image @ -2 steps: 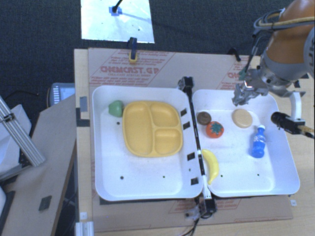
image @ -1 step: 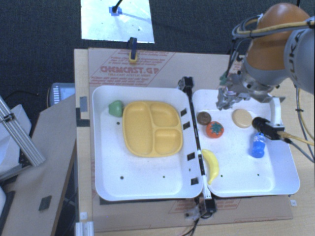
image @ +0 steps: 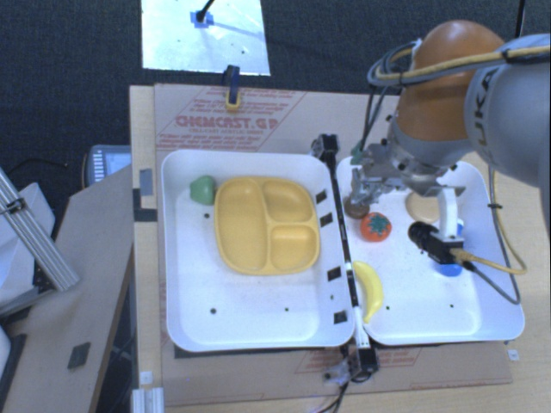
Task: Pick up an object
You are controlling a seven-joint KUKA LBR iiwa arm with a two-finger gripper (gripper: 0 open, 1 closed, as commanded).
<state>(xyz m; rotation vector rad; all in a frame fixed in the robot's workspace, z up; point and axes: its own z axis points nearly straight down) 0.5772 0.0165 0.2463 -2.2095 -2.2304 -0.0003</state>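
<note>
A small brown rounded object lies in the upper left part of the right white bin, close to the wall it shares with the left white bin. The gripper hangs directly over it and covers its top; I cannot tell if the claw is apart or together. Just beside it, toward the right, sits an orange-red round toy fruit with a green top. A yellow banana lies lower, along the same wall. A pale tan disc and a blue flat piece are further right. The left bin holds a yellow three-compartment plastic tray and a small green lump.
</note>
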